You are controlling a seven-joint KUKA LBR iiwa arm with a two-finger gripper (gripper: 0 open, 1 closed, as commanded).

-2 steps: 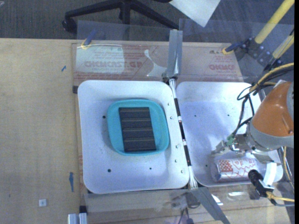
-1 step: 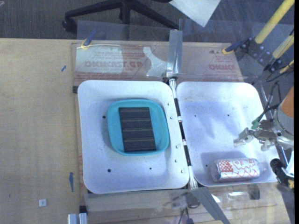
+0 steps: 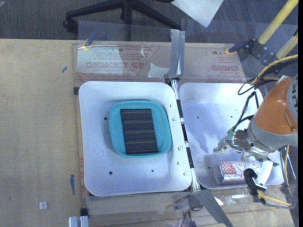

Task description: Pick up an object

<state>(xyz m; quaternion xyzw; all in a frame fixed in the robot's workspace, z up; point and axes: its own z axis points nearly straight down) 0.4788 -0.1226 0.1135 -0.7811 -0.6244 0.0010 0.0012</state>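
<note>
At about 5 o'clock in the view, a small can (image 3: 230,170) with a red and white label lies on its side in the right bin (image 3: 203,115), close to the near wall. The gripper (image 3: 241,145) hangs just above it, and the can is not held. I cannot tell how wide the jaws are. Farther back, at 9 o'clock from the can, a blue tray (image 3: 138,128) with a dark ridged block (image 3: 138,131) on it sits in the middle of the left bin (image 3: 94,141).
</note>
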